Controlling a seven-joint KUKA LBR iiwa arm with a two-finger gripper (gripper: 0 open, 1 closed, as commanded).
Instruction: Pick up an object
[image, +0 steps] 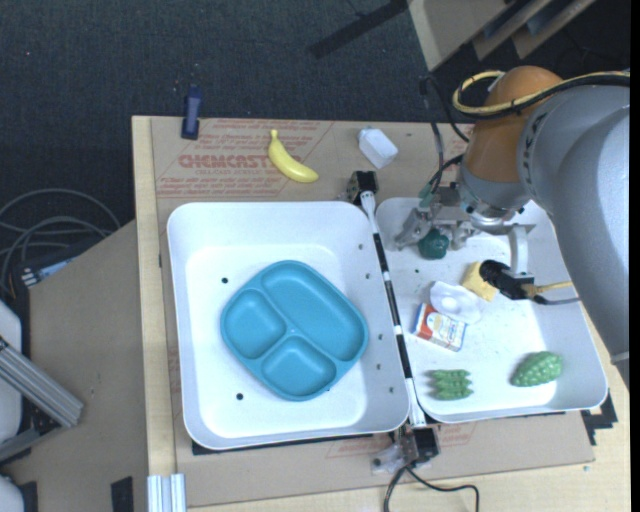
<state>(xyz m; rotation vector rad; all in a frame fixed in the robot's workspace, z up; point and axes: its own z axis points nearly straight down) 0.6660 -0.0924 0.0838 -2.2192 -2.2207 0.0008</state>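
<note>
end effector (436, 232) sits over a small teal thing (434, 244) in the right bin (575, 385); can't tell my grip state. it's near the wall, might slip.

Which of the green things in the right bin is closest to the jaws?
The small dark teal-green object at the bin's far end, right beneath the gripper. The green pea pod and bumpy light-green piece lie along the near edge.
</note>
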